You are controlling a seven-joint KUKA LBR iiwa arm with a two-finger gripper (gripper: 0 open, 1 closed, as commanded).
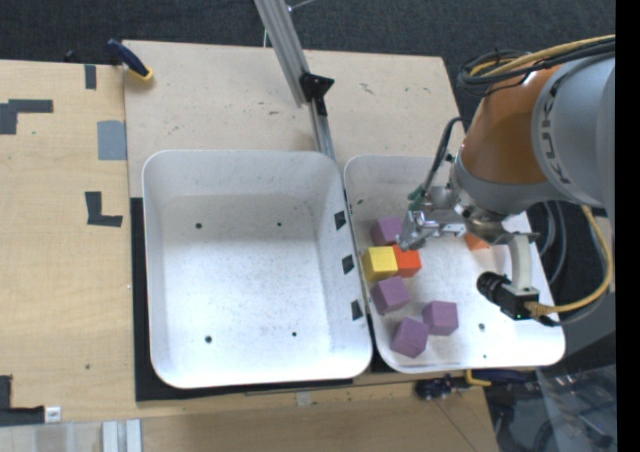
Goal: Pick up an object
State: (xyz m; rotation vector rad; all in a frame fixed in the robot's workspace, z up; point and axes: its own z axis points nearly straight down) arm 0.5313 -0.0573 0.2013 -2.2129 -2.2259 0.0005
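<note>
Right bin (520, 340), orange block (408, 262) just below tool (418, 230), beside yellow block (381, 261)

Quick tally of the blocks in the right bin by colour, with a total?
Purple blocks: 4
Yellow block: 1
Orange block: 1
Total: 6. An orange bit by the gripper is too hidden to count.
</note>
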